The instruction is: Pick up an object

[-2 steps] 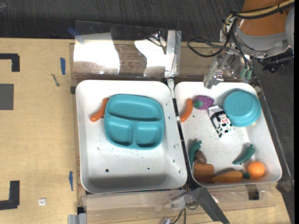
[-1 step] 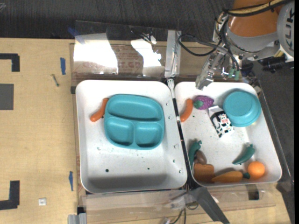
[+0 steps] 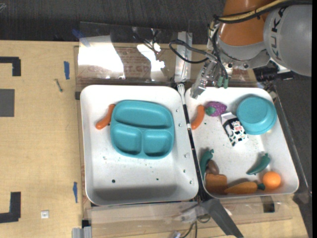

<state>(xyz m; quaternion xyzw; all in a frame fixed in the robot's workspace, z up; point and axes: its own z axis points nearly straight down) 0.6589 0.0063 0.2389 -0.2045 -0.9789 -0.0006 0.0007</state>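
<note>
The pincer (image 3: pixel 200 89) hung over the far left corner of the right bin (image 3: pixel 285 148), above the bin's rim, its fingers slanted down and to the left. Nothing sat between them, and whether they were spread or pressed together could not be told from above.

No object had been lifted. The nearest candidates lay just near of the pincer: an orange hot dog (image 3: pixel 197 116) against the bin's left wall, and a purple grape bunch (image 3: pixel 216 107) just to its right. A black-and-white milk carton (image 3: pixel 234 128) lay further right, beside a teal bowl (image 3: pixel 255 114).

To do the step well, the arm would probably need to descend straight onto one piece, not between two. The hot dog hugged the wall, so a finger might strike the rim or the divider between the bins; closing across its narrow width, with the fingers turned square to its length, looked the safer way. The grape bunch sat freer, but its lumpy shape could slip. The crowded near corner, with a carrot (image 3: pixel 242 187), an orange (image 3: pixel 271 179) and green pieces touching one another, seemed a poorer choice.

The left bin (image 3: pixel 94 148) carried a teal divided plate (image 3: pixel 142 128) and another orange sausage (image 3: pixel 104 117) at its far left.

On the arm's grey housing part of the maker's name, "KU", could be read. The carton's markings were too small to read.
</note>
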